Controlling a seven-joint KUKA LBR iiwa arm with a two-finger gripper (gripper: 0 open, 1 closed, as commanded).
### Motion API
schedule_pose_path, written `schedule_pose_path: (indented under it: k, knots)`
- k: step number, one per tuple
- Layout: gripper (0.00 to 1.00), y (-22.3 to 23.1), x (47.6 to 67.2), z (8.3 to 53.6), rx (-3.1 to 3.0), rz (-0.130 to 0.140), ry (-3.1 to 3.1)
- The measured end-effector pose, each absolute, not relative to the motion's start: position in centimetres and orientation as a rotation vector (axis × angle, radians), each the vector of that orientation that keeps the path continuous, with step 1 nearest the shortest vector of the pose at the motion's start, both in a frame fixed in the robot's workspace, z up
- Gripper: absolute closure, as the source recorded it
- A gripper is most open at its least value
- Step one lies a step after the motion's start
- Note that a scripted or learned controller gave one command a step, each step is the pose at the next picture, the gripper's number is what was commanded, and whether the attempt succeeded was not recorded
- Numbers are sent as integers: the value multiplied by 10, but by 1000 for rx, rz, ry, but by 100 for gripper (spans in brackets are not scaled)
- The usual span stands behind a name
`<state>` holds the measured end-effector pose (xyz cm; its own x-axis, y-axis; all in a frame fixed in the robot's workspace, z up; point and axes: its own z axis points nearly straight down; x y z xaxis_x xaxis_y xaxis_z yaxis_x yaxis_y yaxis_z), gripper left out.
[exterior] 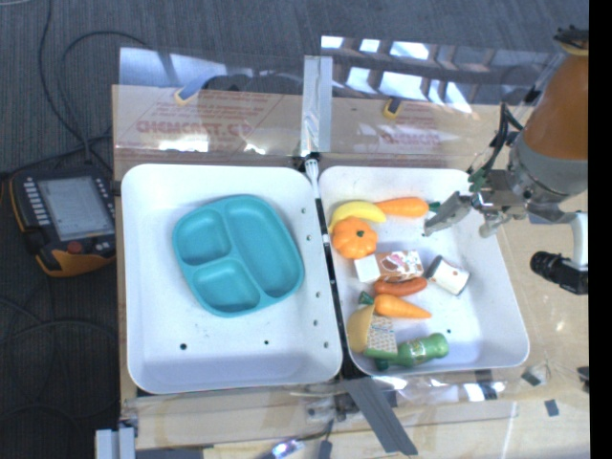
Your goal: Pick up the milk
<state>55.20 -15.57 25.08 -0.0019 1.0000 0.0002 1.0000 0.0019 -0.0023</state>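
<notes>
Orange carrots [401,206] and pumpkin [354,238] crowd milk [400,263].

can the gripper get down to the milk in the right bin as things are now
Probably yes: the milk lies uncovered on top, and the gripper hangs just up-right of it. The carrot and orange crowd its sides.

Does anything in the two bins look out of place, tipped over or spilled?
Nothing spilled or damaged. The toy food lies jumbled together in the right bin, the milk on its side amid it. The blue plate sits askew in the left bin.
</notes>
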Motion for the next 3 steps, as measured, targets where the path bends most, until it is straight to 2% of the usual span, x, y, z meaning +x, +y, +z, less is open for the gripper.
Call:
schedule_pose_path:
  k: [1,2,3]
  knots:
    - [0,-145,499,111,-2046,-24,-2413]
    - [0,-139,498,106,-1839,-29,-2599]
    - [0,-128,500,107,-1647,-17,-2747]
